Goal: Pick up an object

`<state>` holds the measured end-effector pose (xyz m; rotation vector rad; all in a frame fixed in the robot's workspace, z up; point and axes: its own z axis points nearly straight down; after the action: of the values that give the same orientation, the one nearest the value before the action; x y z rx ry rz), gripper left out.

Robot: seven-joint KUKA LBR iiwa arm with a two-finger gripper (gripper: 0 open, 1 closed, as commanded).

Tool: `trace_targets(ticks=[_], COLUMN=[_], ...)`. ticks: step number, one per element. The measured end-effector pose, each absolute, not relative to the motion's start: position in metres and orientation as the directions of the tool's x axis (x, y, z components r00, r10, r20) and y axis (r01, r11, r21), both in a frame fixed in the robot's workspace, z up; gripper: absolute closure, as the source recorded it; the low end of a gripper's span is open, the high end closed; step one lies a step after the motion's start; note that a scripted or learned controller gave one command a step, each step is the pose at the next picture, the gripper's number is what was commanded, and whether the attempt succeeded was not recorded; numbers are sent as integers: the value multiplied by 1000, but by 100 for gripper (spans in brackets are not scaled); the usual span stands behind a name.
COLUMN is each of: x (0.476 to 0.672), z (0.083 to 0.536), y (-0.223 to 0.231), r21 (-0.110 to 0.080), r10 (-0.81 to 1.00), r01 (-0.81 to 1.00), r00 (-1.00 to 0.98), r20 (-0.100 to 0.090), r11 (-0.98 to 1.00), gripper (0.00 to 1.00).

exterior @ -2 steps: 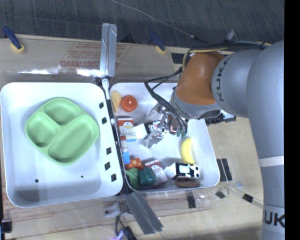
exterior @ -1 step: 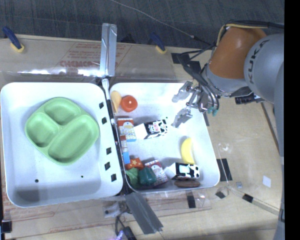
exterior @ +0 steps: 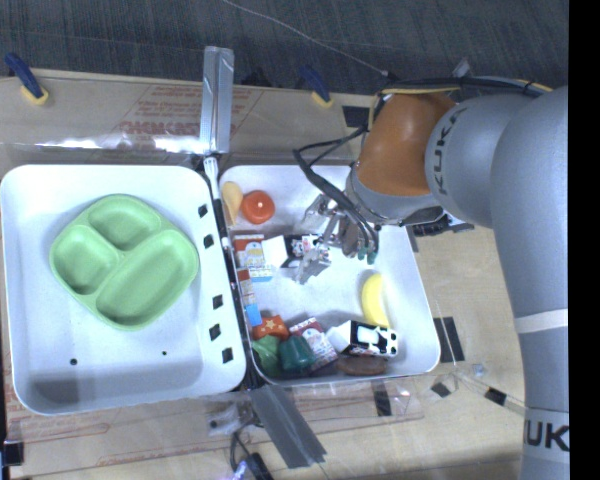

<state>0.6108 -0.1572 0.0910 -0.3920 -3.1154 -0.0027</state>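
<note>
White plastic bins, two, side by side on a bench. Left bin (exterior: 20, 298): holds one green divided plate (exterior: 125, 258), sitting toward the upper middle, with bare white floor along the lower edge and right wall. Right bin (exterior: 420, 308): crowded. Near the top-left corner, an orange ball (exterior: 258, 206) beside a pale yellow-orange piece (exterior: 231, 200); along the left wall, a small printed carton (exterior: 254, 256); at the right, a banana (exterior: 375, 299); along the bottom edge, a packed row including a green item (exterior: 298, 353), a red-and-orange toy (exterior: 271, 327) and a black-and-white cow-patterned piece (exterior: 375, 339). Open floor lies between the carton and the banana. Gripper (exterior: 315, 250): low over the bin's upper middle, its tip at a small black-and-white object (exterior: 305, 247); jaw state cannot be told from this view. Grey arm (exterior: 510, 178) with orange band (exterior: 405, 143) covers the bin's upper right corner.
</note>
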Motion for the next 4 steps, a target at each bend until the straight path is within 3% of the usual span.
trace_targets(ticks=[1,2,3,4], x=[640,647,613,511], z=[95,94,94,94], y=[-209,-119,-214,-210], r21=[0,-6,-1,1], r10=[299,423,419,437], r01=[299,423,419,437], r00=[-954,-906,-908,-900], r20=[-5,-5,-1,-7], r11=[954,906,908,900], gripper=[0,0,0,0])
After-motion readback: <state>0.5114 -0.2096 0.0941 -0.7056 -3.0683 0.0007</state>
